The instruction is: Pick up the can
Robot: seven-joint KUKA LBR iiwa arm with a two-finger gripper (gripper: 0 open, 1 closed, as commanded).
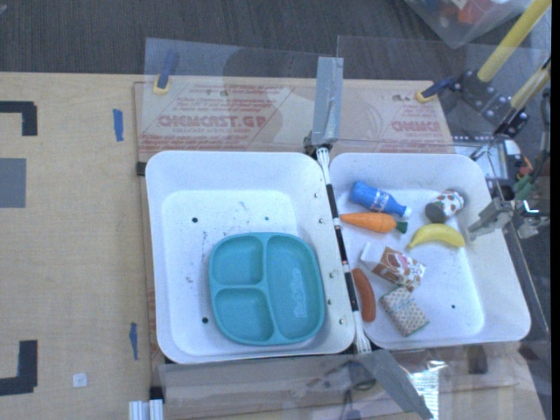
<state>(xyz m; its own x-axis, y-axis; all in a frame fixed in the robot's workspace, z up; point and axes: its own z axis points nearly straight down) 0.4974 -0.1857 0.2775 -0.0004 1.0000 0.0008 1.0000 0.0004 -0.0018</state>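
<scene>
The can [448, 203] lies on its side near the far right of the right bin [499, 318]. It is small and white with red marks, and its dark grey end faces left. A yellow banana [437, 235] lies just in front of it, close to touching. A blue bottle [379, 199] rests to its left, with a gap between them.
The right bin also holds an orange carrot [371, 222], a red sausage [365, 294], a small brown carton [400, 268] and a patterned box [403, 311]. A teal divided plate [264, 289] sits in the left bin [175, 234]. Metal brackets [500, 213] overhang the right bin's right rim.
</scene>
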